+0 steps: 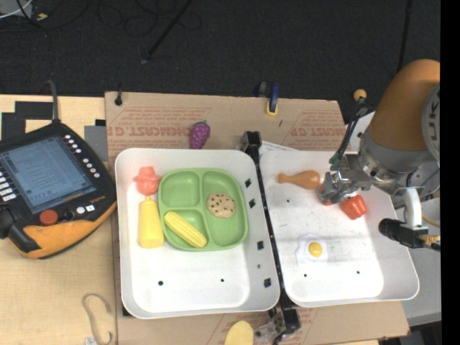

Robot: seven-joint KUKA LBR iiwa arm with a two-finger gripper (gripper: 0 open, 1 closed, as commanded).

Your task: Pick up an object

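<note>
Yellow blob [239, 332] is sitting at the front edge. Egg [314, 249] is lying in the right bin [402, 282]. Gripper [332, 192] is hovering beside the pepper [353, 207], can't tell its state. Drumstick [300, 180] is lying roughly left-right, bone pointing left.
</note>
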